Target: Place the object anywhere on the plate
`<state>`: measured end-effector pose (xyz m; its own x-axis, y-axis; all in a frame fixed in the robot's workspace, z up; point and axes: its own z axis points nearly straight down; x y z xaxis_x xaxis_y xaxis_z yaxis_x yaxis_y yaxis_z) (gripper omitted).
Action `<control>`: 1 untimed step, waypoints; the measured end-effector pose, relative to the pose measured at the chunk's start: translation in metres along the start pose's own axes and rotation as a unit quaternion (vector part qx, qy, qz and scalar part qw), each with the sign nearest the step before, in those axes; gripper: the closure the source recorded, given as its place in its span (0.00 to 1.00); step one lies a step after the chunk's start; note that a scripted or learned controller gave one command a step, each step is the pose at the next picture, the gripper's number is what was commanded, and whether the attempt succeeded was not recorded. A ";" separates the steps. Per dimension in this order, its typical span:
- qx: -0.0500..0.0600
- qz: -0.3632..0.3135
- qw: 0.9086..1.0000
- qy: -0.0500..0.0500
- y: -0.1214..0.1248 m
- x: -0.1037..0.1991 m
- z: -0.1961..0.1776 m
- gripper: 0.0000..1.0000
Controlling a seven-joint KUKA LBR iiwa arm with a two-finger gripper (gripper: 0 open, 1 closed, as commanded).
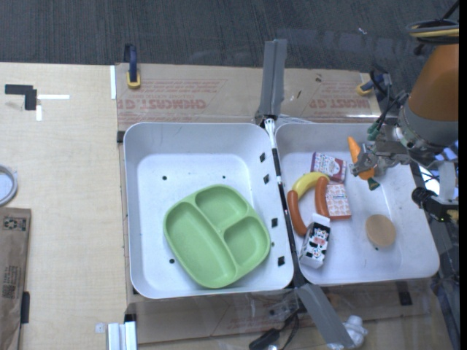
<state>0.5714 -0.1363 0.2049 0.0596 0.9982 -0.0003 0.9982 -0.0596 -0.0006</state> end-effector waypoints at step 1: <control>0.002 0.027 1.000 0.000 -0.051 0.075 0.015 1.00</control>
<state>0.5249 -0.0582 0.1902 0.1128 0.9936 -0.0009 0.9936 -0.1128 -0.0044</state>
